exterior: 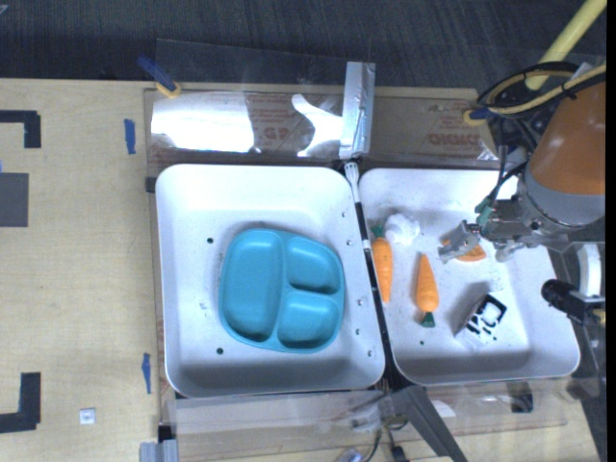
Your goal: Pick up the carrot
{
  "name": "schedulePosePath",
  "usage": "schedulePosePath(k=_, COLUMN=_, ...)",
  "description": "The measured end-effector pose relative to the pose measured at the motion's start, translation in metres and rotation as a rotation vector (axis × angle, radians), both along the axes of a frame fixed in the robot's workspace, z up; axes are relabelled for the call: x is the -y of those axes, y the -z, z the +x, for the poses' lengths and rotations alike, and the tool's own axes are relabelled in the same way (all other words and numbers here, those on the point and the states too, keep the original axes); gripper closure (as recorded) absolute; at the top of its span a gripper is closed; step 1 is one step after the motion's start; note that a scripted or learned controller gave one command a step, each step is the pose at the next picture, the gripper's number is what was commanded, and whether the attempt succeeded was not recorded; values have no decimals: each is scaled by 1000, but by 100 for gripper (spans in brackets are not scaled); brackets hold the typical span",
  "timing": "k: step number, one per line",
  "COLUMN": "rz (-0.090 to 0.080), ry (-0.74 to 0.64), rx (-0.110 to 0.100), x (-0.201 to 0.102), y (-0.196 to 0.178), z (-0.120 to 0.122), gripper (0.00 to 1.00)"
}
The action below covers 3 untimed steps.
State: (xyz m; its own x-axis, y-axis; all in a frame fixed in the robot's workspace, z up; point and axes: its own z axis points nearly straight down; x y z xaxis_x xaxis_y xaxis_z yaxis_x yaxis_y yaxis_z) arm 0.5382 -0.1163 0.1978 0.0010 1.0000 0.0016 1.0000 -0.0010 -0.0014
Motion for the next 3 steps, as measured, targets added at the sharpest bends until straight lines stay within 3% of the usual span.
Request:
schedulePosePath(k=1, rz=-2, ry=-148, rx=8, x=-6, y=111, z=0, gripper=0)
schedulePosePath(k=2, rz=-4, ry=-145, rx=15, x=-5, y=99, z=2, gripper=100)
schedulePosePath(k=3, rz=-2, ry=-348, rx=7, x=-71, y=12, z=40, gripper=100)
